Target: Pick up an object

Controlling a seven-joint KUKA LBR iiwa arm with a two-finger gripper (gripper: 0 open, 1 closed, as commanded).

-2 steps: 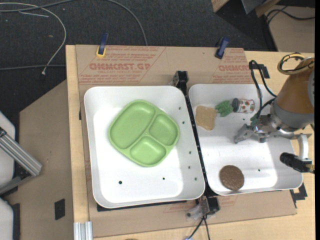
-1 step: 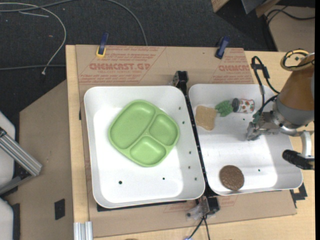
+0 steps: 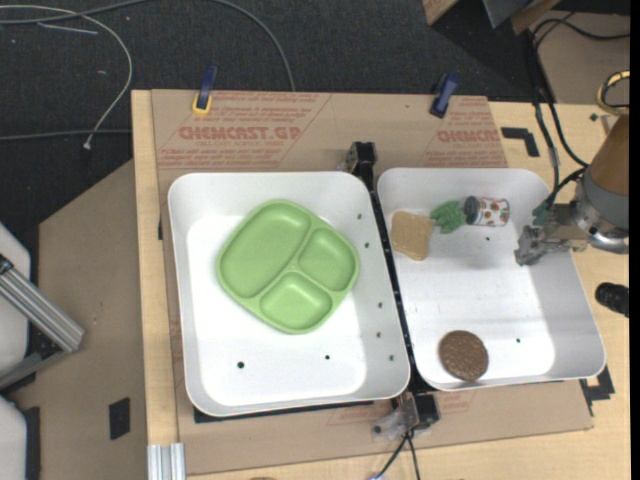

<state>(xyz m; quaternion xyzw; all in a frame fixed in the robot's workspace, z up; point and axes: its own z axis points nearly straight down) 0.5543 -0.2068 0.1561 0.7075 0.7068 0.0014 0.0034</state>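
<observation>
Far left of the gripper, a green plate fills the left bin. Nearer, in the right bin, lie a tan sponge, brown disc, green toy and small can. Whether its fingers are parted or hold anything cannot be told.

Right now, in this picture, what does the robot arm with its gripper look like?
At the right edge, the arm shows a tan-orange band above a rounded grey wrist. From it a small grey metal gripper sticks out leftward. Black cables run nearby.
</observation>
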